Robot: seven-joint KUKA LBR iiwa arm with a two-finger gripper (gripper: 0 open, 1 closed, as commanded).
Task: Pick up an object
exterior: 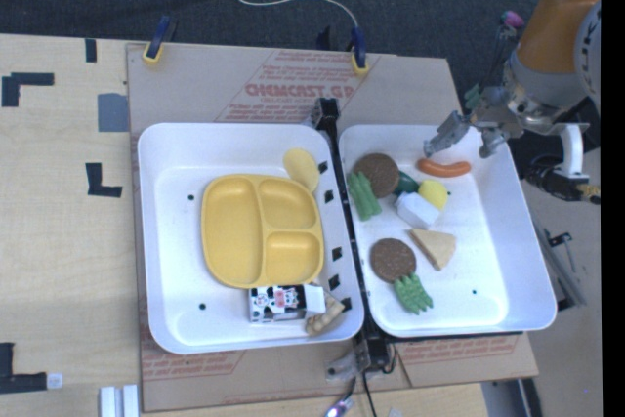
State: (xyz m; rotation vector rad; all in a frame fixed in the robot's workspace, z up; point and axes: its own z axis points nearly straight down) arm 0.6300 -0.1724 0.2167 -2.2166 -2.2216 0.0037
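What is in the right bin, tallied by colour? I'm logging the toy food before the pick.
Brown: 2, upper patty and lower patty
Green: 2, upper greens and lower greens
Orange: 1, sausage
Yellow: 1, ball
White: 1, block
Tan: 1, wedge
Total: 8

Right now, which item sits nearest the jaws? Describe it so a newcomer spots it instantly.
Start at the right white bin and go to its far edge, where the gripper hangs. Just below it lies the hot dog sausage, flat and sideways. It is the one long orange-red piece; its neighbours are a round brown patty and a yellow ball.
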